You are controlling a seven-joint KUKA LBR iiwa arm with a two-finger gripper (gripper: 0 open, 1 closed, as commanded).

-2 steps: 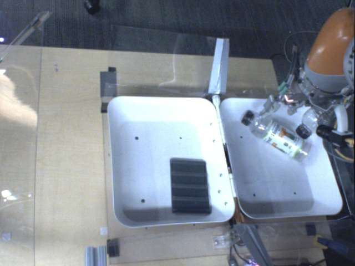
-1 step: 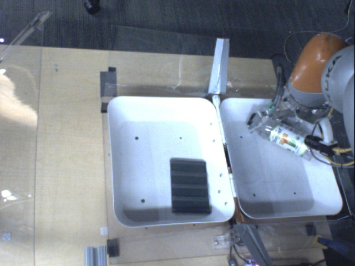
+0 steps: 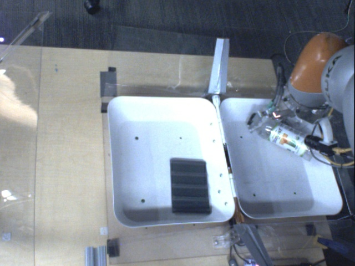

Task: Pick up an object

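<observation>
One ribbed black block, no legible markings.

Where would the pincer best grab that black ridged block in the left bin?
Probably across its two long sides, from straight above: the black ridged block lies flat in the left bin, narrower across than along, apart from the bin's walls, so the fingers fit alongside.

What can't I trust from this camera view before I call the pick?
- Gripper: too small and cluttered to tell how it stands, or whether it touches the right bin.
- Small bottle-like object in the right bin: blurred; its label is unreadable and its right end runs under cables.
- Arm: cut off by the view's right edge.
- Black ribbed block in the left bin: its height cannot be judged from above.
</observation>
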